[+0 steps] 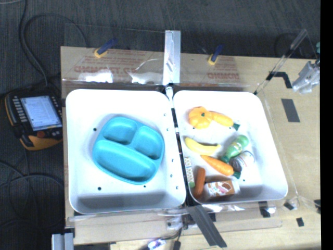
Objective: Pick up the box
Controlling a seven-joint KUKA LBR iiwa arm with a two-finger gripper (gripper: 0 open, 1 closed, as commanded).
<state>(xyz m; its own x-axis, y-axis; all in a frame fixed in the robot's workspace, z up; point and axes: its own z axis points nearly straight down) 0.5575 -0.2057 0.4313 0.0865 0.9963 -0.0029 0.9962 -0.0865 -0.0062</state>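
A small brown-and-white cardboard box (221, 187) lies flat along the near wall of the right white bin (270, 139) on the counter; its long axis runs left to right. A brown toy sausage (199, 180) is at its left end and an orange toy carrot (218, 165) just behind; bare floor opens to its right. The pale hand (307, 78) hangs well apart at the right edge, its spread impossible to tell.
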